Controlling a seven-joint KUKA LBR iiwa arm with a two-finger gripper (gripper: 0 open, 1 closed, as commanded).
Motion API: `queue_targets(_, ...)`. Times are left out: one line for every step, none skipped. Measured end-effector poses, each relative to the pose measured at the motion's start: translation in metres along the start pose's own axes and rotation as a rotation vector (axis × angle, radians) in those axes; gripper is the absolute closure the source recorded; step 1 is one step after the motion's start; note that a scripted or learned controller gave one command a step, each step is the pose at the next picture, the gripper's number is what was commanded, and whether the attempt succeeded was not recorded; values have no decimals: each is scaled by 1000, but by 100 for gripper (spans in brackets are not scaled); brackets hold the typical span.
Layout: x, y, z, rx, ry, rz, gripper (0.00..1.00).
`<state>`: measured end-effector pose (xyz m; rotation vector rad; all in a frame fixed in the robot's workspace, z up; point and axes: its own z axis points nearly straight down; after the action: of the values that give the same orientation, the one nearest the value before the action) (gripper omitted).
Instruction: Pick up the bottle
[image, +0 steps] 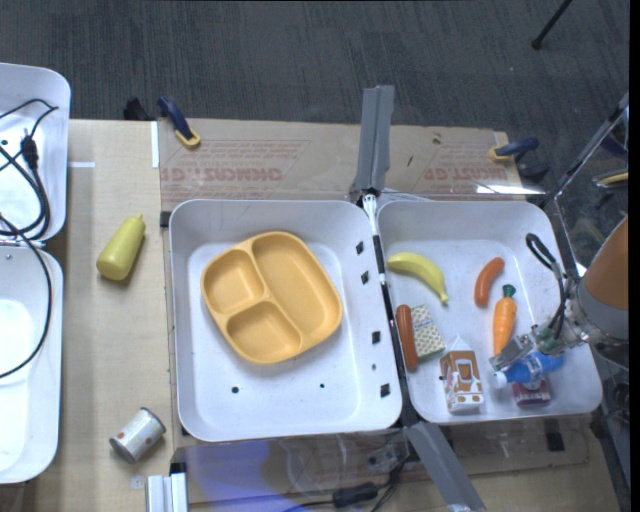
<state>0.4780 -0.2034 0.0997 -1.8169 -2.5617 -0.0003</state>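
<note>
The gripper (520, 352) hangs low at lower right, over a blue bottle (528, 368) — finger state I cannot tell — the grasp step, needing a firm close.

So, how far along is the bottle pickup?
Nothing looks finished yet. The gripper is low in the right bin, at a blue item beside the carrot; I cannot tell whether it has hold of it. A yellow bottle lies on the bench left of the bins. Securing and lifting remain.
</note>
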Motion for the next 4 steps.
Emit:
queue_targets(0, 0, -9, 0, -1, 1, 100)
queue_targets(0, 0, -9, 0, -1, 1, 0)
queue_targets(-15, -5, -5, -1, 3, 19, 0)
queue_targets(-15, -4, -13, -1, 1, 19, 100)
